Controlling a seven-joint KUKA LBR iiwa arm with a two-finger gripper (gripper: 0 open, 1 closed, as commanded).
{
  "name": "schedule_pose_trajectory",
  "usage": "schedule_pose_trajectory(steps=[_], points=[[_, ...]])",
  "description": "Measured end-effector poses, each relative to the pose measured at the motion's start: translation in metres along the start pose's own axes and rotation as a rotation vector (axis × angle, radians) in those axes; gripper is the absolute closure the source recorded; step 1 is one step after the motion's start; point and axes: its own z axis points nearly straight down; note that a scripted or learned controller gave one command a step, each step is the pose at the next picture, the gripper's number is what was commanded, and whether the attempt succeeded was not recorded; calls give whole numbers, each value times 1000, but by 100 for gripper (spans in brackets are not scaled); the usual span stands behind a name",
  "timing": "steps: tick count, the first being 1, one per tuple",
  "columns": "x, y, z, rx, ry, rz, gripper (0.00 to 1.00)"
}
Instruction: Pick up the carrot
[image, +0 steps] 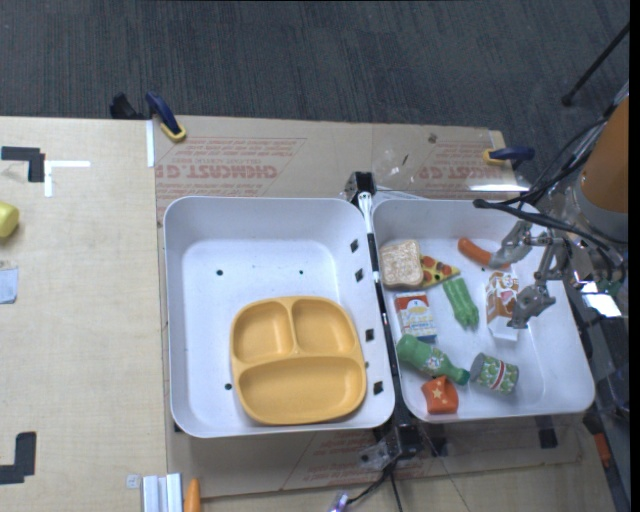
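Gripper (525, 280) sits over the far-right part of the right bin (570, 400), fingers spread apart w/ nothing between them. Carrot (474, 250) lies on the bin floor just left of the gripper and slightly farther back, close to one fingertip; contact can't be judged. Red-and-white packet (501, 298) is right beside the gripper, partly under it. Further left: green pepper (461, 301), pizza slice (437, 270), bread slice (400, 263), small carton (416, 317). Nearer the front edge, below-left of gripper: green bottle (428, 358), green can (494, 373), red item (440, 396). Left bin (200, 230), well away to the left, holds a yellow divided plate (298, 360). Both bins sit on the desk (70, 350).
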Motion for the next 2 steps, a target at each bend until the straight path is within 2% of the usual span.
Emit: schedule_pose_trajectory(steps=[1, 2], points=[[30, 100, 36, -2, 2, -38, 0], [-73, 81, 35, 0, -2, -80, 0]])
